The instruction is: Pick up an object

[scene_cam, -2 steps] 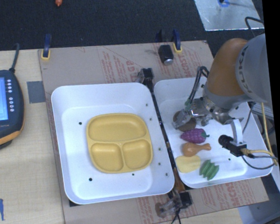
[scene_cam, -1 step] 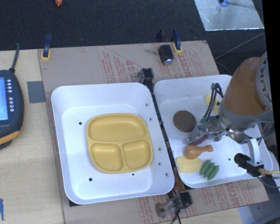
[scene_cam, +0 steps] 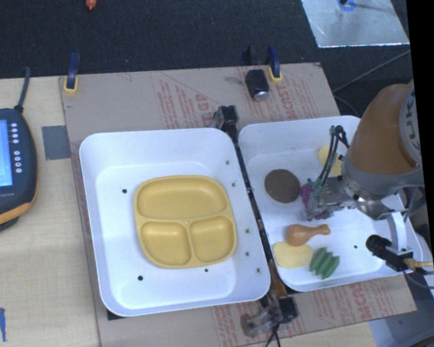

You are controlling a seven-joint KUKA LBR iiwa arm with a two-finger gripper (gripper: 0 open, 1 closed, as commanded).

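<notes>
A: Hand sits low in the right bin, beside a purple bit; we can't tell its state or whether it has anything.

B: Options: brown ball, drumstick, yellow piece, green pod; all look like light, stiff, slick plastic toys.

A: We'd take the drumstick across its thin neck; the ball may roll out.
</notes>
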